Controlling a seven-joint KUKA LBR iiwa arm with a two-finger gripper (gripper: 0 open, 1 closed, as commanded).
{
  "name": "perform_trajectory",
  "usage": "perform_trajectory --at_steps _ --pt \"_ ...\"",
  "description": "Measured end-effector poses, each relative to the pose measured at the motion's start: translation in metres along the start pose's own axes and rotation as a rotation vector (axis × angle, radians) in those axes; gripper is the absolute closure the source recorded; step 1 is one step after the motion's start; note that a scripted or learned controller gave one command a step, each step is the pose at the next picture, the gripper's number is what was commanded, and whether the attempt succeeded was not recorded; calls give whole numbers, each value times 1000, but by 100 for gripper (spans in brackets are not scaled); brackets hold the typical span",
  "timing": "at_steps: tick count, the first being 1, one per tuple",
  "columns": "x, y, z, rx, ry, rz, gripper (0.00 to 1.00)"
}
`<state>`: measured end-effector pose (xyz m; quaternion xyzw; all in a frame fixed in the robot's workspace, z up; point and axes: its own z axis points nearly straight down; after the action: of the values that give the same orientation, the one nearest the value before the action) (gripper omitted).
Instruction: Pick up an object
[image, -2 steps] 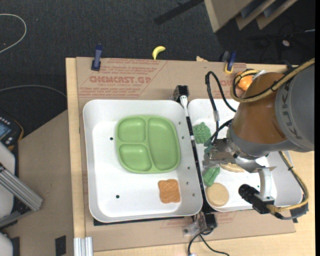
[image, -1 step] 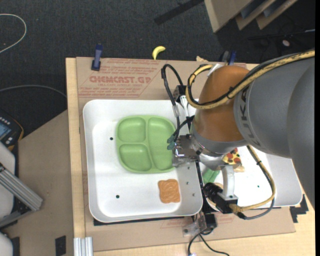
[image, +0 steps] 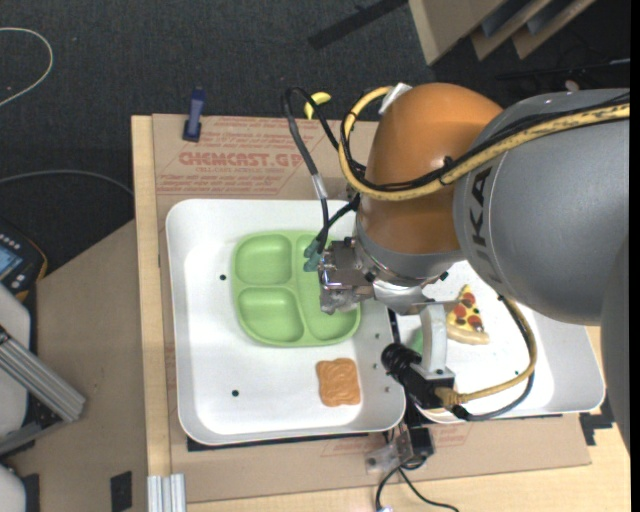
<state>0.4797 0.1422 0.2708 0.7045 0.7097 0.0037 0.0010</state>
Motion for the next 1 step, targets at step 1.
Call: perform_trajectory --at_steps 1 --pt "-7 2 -214 -14 3 5 100"
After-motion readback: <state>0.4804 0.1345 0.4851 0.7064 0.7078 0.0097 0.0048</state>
